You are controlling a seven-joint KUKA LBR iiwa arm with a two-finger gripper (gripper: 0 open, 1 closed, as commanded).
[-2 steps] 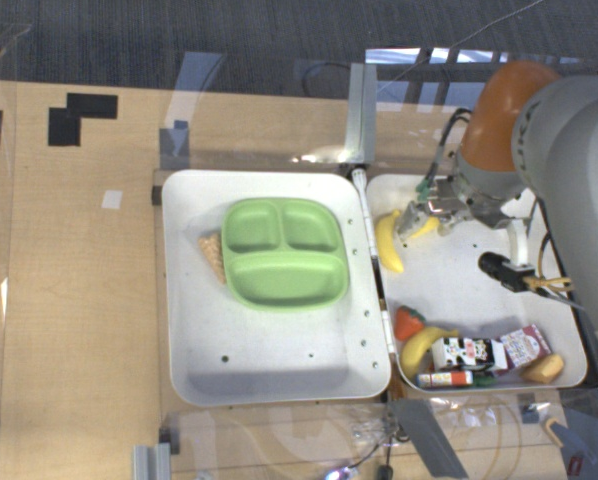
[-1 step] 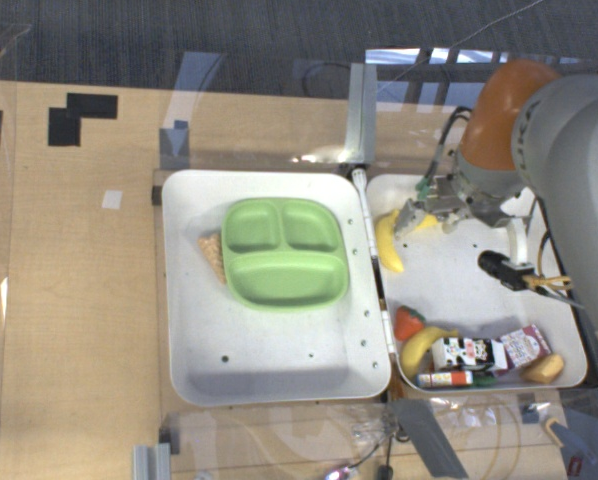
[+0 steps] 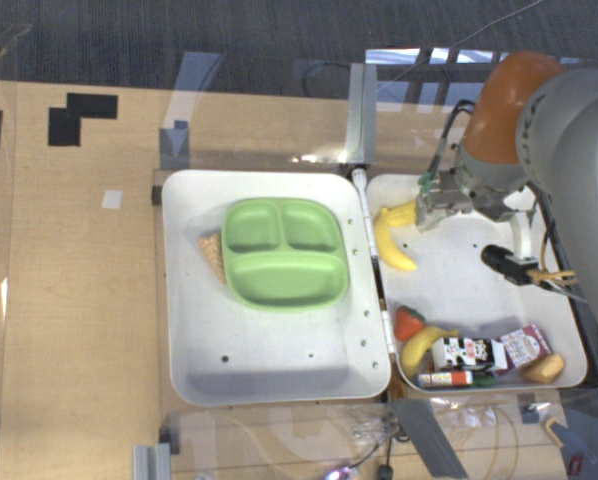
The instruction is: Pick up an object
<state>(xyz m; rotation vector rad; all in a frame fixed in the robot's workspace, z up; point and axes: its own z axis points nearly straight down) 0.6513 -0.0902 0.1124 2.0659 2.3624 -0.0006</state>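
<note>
Gripper (image 3: 434,208): you're low in the right bin (image 3: 459,268), just beside the banana (image 3: 393,236).
Fingers: can't tell, wide or narrow.
Left bin (image 3: 194,298): green tray (image 3: 283,252).

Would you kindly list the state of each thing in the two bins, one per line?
green tray: flat, right way up, compartments bare, in left bin.
banana: lying against the right bin's left wall.
gripper: low beside the banana's upper end.
small carton: lying on its side.
</note>
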